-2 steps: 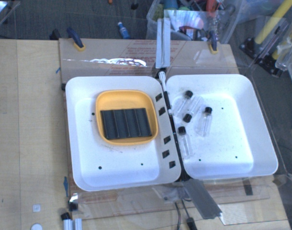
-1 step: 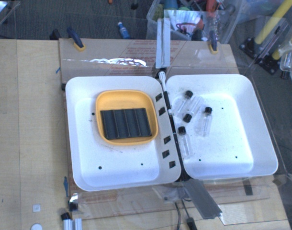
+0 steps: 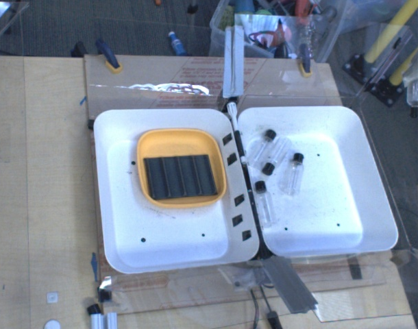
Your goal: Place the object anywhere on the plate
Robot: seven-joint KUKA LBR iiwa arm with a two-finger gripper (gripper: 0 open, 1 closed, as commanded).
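**Desk:** Pincer first. What's it doing?

**Me:** I cannot tell whether the pincer is spread or pressed together.

**Desk:** Where's the thing to move?

**Me:** I see four clear vials (image 3: pixel 292 175) with black caps in the right bin (image 3: pixel 346 125). They're bunched on its 9 o'clock side, near the seam between the bins. One lies closest to that inner wall, towards 7 o'clock. They're all well apart from the plate.

**Desk:** And the plate?

**Me:** The yellow plate (image 3: pixel 181 138) is in the left bin (image 3: pixel 120 204), pushed towards 12 o'clock. A dark ribbed block (image 3: pixel 180 176) lies flat on it and covers most of its floor. I see bare yellow rim all round, widest at 12 o'clock.

**Desk:** Any room to move?

**Me:** The right bin's floor is open from 3 to 6 o'clock. The left bin is open from the plate towards 6 o'clock. A row of small black tabs (image 3: pixel 238 199) runs along the seam.

**Desk:** Any writing?

**Me:** There's reddish print (image 3: pixel 188 91) on the sheet on the tabletop (image 3: pixel 31 184), at 12 o'clock from the left bin. It's too blurred for me to read.
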